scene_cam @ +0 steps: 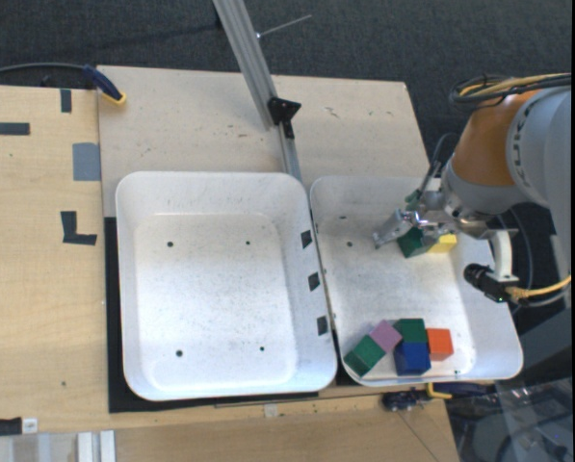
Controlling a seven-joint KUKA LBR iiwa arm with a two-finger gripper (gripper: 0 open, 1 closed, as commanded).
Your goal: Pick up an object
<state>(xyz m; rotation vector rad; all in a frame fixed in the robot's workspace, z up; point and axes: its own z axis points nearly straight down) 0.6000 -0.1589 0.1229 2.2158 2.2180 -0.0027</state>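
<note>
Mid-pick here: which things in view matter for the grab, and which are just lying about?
In play:
- pincer, over the right bin
- green block and yellow block beside it
- block cluster at the right bin's near edge

Lying about:
- left bin
- blue-handled tool on the bench
- metal pole

Camera count: one fixed view is provided.
Position: the camera is mounted above the bench (220, 114), well back from it.
Direction: the scene is looked down on at a slant, so that the far bench edge is seen at the top and the near edge at the bottom.
Coverage: both bins are taken in whole, the left bin (133, 258) at the middle and the right bin (354, 210) beside it.
Right side: the arm (518, 157) is seen entering there.
Distance: a moderate overview is given, with dark floor (123, 17) shown beyond the bench.
</note>
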